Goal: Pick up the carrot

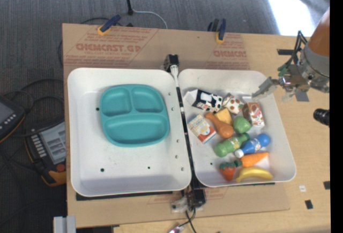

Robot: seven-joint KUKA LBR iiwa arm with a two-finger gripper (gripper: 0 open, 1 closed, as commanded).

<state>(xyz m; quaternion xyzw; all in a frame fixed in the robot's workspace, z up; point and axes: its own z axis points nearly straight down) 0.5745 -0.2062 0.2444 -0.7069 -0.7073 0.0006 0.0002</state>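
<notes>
The yellow banana (254, 174) lies closest to the front, at the bottom of the right bin (284, 141), far below my pincer (268, 87). Just above the banana is the carrot (254, 159), orange, lying on its side with its green end pointing left. It is down and a little left of my pincer, and well apart from it. A red strawberry (228, 171) sits to the left of the banana, touching the carrot's green end.

Lots of toys crowd between me and the carrot. A blue and white bottle (254, 144) lies right on top of the carrot's upper side. A green bottle (230, 145) is beside that one. Higher up are a green round thing (241, 125), an orange piece (221, 124), a red and white carton (255, 114), a small box with a picture (201, 127) and a black and white carton (206, 100).

My pincer hangs over the top right corner of the right bin. I see one grey finger (263, 87) sticking out to the left, but the view is blurry there, so I cannot tell if my fingers are apart or together. Nothing seems to be in them.

Far to my left, the left bin (80, 135) holds a teal plate (134, 114) with three parts.
</notes>
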